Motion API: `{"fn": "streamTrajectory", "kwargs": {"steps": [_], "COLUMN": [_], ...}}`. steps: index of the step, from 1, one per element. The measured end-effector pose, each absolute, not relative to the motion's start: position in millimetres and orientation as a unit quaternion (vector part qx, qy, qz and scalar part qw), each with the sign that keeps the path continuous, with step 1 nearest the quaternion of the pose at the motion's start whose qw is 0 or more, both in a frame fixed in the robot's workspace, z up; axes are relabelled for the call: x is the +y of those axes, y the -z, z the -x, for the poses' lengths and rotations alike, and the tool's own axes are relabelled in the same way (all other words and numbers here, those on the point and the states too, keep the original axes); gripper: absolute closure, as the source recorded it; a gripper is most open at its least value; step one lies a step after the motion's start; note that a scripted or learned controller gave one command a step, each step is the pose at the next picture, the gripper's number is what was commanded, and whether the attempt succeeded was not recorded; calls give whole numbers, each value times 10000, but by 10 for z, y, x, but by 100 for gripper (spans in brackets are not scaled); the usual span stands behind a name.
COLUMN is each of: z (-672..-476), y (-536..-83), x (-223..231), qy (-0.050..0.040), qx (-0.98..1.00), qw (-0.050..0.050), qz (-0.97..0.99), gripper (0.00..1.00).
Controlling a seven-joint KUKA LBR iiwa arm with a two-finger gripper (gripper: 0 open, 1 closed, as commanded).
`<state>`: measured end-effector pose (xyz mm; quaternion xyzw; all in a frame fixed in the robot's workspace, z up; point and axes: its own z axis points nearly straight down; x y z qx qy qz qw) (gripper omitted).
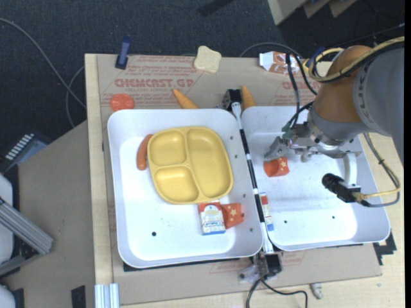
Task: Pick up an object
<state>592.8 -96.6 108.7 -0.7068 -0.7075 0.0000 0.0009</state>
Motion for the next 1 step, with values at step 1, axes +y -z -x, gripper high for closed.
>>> {"fn": "streamTrajectory", "kwargs": {"steps": [1], "z": [-5808], "y": [-842], "x": [-1066], "qy": [-7], "qx": [-7070], "qw": [12], "qz": [7072], "gripper": [0]}}
